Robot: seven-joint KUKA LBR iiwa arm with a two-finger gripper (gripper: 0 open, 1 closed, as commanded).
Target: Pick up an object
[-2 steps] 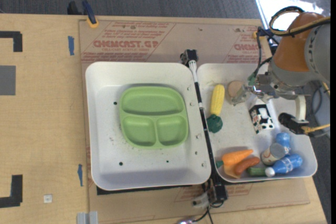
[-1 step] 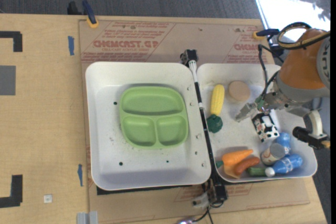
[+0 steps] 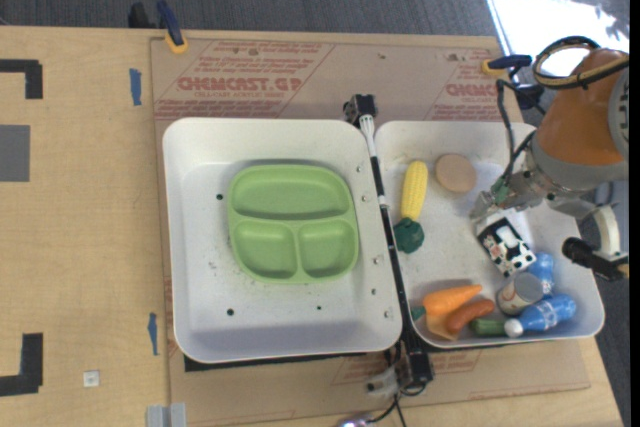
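My gripper (image 3: 507, 248) hangs low over the right side of the right bin (image 3: 588, 330), beneath the arm's orange band. Just below it lie a blue piece (image 3: 541, 267) and a small brown-grey round object (image 3: 521, 294); I cannot see whether it touches either. A blue bottle (image 3: 549, 313) lies at the bin's front right corner. An orange carrot (image 3: 450, 298) and a darker orange piece (image 3: 466, 316) lie along the front wall. A yellow corn cob (image 3: 414, 190) with a green end (image 3: 408, 235) rests on the bin's left side. A tan disc (image 3: 456, 173) sits near the back.
The left bin (image 3: 190, 215) holds a green divided plate (image 3: 293, 221). A black-tipped rod (image 3: 366, 130) runs along the seam between the bins. Both bins stand on a cardboard sheet (image 3: 250, 75) held by clamps at its back corners.
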